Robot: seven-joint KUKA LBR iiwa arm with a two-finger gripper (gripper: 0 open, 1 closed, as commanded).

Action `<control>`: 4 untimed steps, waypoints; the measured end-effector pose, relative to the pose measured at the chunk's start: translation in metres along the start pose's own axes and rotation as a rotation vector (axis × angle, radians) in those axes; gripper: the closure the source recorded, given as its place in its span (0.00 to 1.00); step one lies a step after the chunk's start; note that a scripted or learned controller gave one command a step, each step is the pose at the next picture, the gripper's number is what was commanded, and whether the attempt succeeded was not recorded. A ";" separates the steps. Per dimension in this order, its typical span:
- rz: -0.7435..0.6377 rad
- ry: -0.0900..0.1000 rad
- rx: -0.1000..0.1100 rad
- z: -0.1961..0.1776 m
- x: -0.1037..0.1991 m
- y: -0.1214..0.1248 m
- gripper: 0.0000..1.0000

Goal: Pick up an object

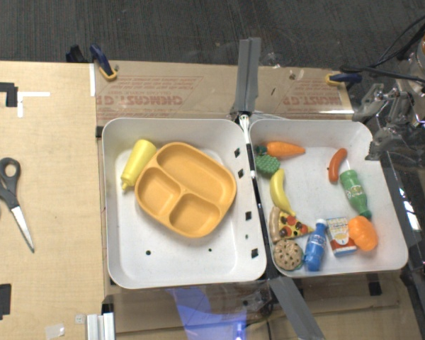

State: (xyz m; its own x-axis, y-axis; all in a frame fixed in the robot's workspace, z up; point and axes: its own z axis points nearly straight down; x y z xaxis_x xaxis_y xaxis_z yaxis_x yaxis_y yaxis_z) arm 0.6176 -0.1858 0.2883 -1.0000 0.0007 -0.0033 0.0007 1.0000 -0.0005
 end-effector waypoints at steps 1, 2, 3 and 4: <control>-0.161 0.000 0.000 0.162 -0.002 -0.036 0.00; -0.032 -0.007 0.001 0.191 0.064 -0.035 0.00; 0.064 -0.002 0.000 0.195 0.037 -0.017 0.00; 0.061 -0.007 0.002 0.185 0.035 -0.017 1.00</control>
State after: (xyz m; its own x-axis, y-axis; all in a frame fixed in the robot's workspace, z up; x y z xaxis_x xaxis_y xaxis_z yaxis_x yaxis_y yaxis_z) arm 0.5831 -0.2024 0.1037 -0.9981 0.0612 -0.0108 0.0612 0.9981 -0.0021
